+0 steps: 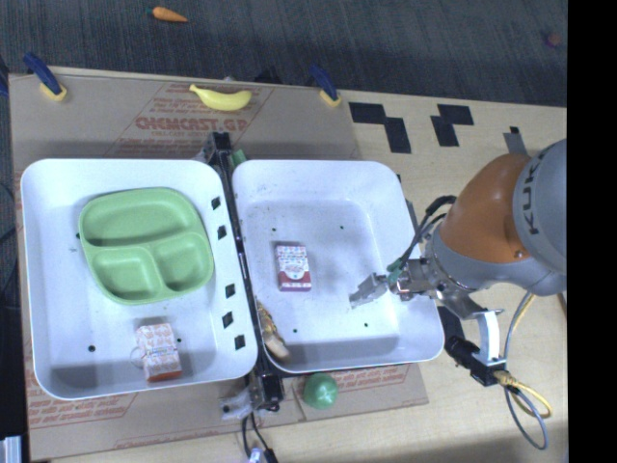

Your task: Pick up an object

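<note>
A cardboard-lined tabletop (386,114) is carrying two white bins; in the right bin (386,177), the red packet (293,265) is lying near its centre. The gripper (371,288) is hovering right of that packet, fingers grasping nothing, their spread unclear. Judging by this, the approach is underway, needing a leftward shift and descent.

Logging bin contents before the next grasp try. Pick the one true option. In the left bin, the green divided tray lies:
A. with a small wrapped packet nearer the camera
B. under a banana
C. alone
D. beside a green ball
A: in the left bin, the green divided tray lies with a small wrapped packet below it, nearer the camera.
</note>
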You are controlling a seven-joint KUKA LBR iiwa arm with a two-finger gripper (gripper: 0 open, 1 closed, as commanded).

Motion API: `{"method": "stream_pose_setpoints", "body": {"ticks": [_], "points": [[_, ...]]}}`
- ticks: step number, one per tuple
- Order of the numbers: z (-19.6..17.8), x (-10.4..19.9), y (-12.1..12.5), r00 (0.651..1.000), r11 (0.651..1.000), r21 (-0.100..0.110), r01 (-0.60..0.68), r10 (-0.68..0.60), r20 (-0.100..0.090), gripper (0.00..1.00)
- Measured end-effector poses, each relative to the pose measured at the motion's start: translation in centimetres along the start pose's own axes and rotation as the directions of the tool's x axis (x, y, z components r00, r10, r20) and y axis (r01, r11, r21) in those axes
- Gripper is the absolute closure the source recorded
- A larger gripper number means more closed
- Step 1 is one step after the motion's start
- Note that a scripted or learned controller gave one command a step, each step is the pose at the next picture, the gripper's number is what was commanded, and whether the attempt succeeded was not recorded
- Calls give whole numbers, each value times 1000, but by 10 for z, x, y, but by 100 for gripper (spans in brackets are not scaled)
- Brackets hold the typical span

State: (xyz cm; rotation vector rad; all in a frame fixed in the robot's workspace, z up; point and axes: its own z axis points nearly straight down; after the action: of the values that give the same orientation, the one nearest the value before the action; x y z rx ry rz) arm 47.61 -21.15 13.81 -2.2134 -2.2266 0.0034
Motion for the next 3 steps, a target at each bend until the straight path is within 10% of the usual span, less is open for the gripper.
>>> {"method": "stream_pose_setpoints", "body": {"ticks": [2, 3], "points": [[46, 35, 73, 1000, 1000, -1, 3, -3, -1, 0], [45, 62, 168, 1000, 1000, -2, -1, 1, -2, 0]]}}
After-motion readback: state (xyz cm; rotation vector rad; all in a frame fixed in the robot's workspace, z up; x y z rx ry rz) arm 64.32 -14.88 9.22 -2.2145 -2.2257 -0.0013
